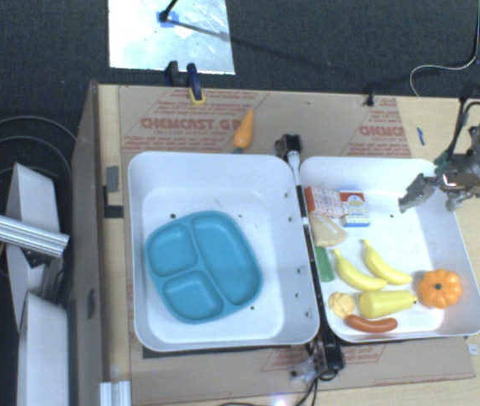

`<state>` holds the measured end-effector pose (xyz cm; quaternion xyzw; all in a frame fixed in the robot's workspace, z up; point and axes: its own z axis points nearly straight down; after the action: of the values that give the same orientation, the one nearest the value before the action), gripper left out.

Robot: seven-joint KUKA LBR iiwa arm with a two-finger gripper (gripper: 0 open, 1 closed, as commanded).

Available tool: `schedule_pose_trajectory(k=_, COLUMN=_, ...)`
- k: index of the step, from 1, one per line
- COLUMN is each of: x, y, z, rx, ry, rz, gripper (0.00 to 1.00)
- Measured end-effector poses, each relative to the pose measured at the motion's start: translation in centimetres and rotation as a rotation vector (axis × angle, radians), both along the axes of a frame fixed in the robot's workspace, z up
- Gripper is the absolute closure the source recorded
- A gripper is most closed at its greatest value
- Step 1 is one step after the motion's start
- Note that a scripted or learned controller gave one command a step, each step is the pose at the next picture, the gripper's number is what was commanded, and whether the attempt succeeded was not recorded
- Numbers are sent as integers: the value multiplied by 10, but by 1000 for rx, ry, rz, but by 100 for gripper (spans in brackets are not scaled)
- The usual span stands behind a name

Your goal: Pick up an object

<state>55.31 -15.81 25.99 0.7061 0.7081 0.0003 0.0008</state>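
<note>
The gripper [415, 194] hangs over the right bin [464, 265] near its far right corner, above bare white floor, with nothing seen between its fingers; how wide they stand cannot be told from this view. The objects lie in the near half and along the left wall of that bin. A red and white box [341, 205] sits by the left wall toward the far edge, with a pale packet [327, 233] just nearer. Two yellow bananas [371, 266] lie in the middle. An orange pumpkin [439, 288] rests near the right wall, a yellow pepper [385, 302] beside it, and a sausage [371, 323] along the near edge. The left bin [151, 184] holds a blue divided tray [203, 265].
</note>
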Motion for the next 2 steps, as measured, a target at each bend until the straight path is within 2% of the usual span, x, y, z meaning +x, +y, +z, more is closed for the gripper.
schedule_pose_trajectory(k=1, x=-30, y=36, z=-91, rx=4, ry=9, rz=0, gripper=0)
schedule_pose_trajectory(k=2, x=-30, y=39, z=-159, rx=-4, ry=-17, rz=-2, gripper=0)
